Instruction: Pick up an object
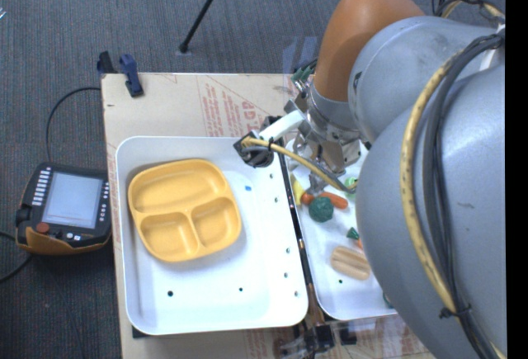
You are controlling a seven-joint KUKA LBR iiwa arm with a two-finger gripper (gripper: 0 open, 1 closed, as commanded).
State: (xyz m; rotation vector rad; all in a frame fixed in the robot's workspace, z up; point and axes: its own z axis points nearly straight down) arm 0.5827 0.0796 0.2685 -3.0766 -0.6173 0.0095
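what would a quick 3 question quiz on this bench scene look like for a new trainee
1. True or false: the yellow divided plate lies in the left bin.
2. Multiple choice: the orange carrot in the right bin lies closest to which thing?
A. the dark green toy
B. the yellow divided plate
C. the tan bun
3. Fill in: the yellow divided plate has ___ compartments.

Key: 1 true; 2 A, the two lie right beside each other; 3 three, one long one and two smaller ones.
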